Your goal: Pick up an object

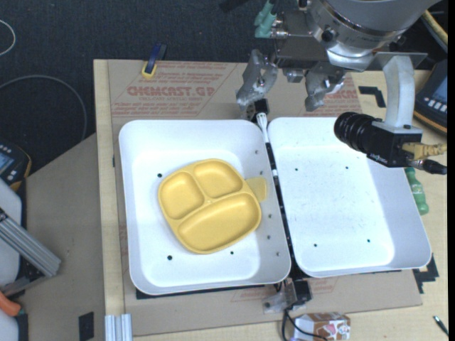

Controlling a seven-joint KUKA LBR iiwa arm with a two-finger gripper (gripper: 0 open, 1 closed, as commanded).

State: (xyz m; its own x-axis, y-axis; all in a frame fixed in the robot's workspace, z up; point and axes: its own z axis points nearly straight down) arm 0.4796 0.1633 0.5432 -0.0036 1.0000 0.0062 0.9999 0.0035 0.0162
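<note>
While the grey arm (pixel 370 2) reaches in over the far edge of the counter (pixel 185 84), its gripper (pixel 291 91) hangs above the brown board just beyond the far rims of the 2 white bins, close to the gap between them. Its 2 metal fingers (pixel 250 84) stand spread apart with nothing between them, so the gripper is released and grasps no object.

A yellow divided plate (pixel 210 204) lies flat in the left bin (pixel 138 190), near that bin's middle and slightly toward its near right corner. It has 3 compartments: 2 small ones on the far side and 1 large one on the near side. A small yellow tab juts from its right edge toward the bin's right wall. The plate is well apart from the gripper.

Beside it, the right bin (pixel 398 247) shows a speckled white floor. A black cylindrical camera (pixel 370 139) on a white bracket overhangs that bin's far right corner. A blue and yellow tool (pixel 152 60) rests at the counter's far left corner.
</note>
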